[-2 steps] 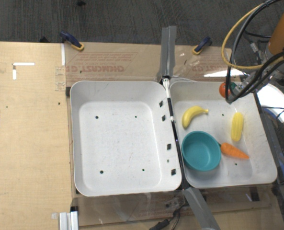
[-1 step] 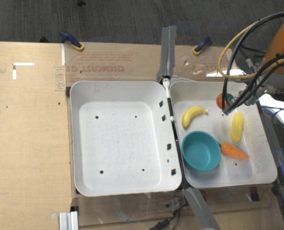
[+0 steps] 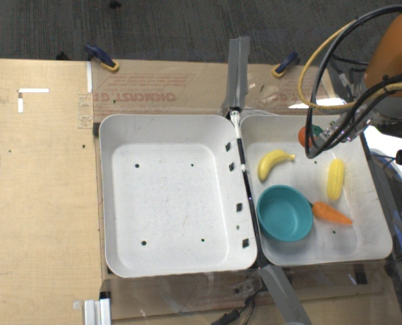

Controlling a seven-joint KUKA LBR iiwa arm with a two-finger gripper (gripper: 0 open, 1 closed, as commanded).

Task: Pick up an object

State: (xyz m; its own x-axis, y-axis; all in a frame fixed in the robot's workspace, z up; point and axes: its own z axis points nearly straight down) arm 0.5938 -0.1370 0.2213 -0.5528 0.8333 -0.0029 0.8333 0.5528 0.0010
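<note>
The right bin [image 3: 363, 246] holds a yellow banana [image 3: 274, 162], a teal bowl [image 3: 285, 212], a yellow corn cob [image 3: 335, 179] and an orange carrot [image 3: 332, 214]. A small red-orange object [image 3: 302, 137] lies at the bin's far side, partly under dark cables [image 3: 336, 131]. The arm's orange band [image 3: 394, 42] shows at the upper right. Below it the dark gripper body [image 3: 392, 107] hangs over the bin's far right corner, well apart from the objects.
The left bin [image 3: 170, 195] sits beside the right one, with a grey divider post [image 3: 238, 73] between them at the far side. Blue and yellow clamps [image 3: 102, 57] hold the cardboard backing. Looping cables run from the arm down over the right bin's far edge.
</note>
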